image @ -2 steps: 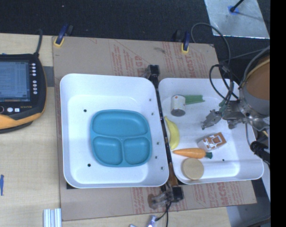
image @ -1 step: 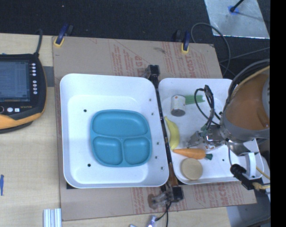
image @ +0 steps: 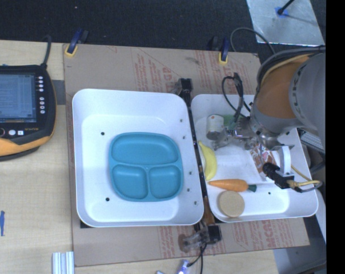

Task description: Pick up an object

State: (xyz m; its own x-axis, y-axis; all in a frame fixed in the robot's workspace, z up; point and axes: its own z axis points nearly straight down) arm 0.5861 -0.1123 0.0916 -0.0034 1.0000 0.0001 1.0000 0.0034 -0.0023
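In the right-hand shallow white bin [image: 275, 209], my grey arm with the orange band [image: 284, 93] reaches in from the right. Its gripper [image: 223, 136] is low over the far left part of the bin, and I cannot tell from this camera whether it is open or closed. A small white cylinder [image: 216, 121] stands just beyond it. A yellow banana [image: 208, 160] lies along the left wall, just nearer the camera. An orange carrot with a green tip [image: 228, 184] and a round tan disc [image: 231, 204] lie nearer still. The left white bin [image: 92, 113] holds a light-blue three-compartment plate [image: 145, 165]. Both bins rest on a brown cardboard sheet [image: 132, 61]. A black-and-orange handheld control screen [image: 15, 110] lies on the pale wood surface [image: 24, 210], well apart at far left.
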